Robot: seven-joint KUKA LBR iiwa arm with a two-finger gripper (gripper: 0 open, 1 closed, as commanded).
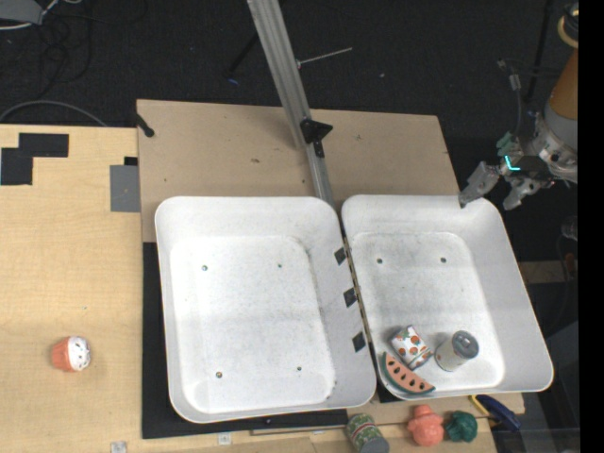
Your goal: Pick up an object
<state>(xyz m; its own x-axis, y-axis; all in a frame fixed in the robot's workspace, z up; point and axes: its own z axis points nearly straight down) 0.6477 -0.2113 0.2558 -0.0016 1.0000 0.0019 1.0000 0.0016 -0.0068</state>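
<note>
The right bin (pixel 491 253) holds three small objects near its front edge: a red-and-white patterned cube (pixel 410 345), a grey round cylinder (pixel 459 349) and a watermelon slice (pixel 408 376) lying against the front wall. My gripper (pixel 494 189) hangs at the bin's back right corner, above its rim and far from those objects. Its two fingers (pixel 475 183) are spread apart with nothing between them.
The left bin (pixel 189 225) stands beside the right one, with a slanted metal rail (pixel 288 74) behind them. In front of the bins lie a red toy (pixel 425 427), a green toy (pixel 461 427) and a dark can (pixel 362 432). An orange-and-white ball (pixel 71 354) rests on the wooden bench at left.
</note>
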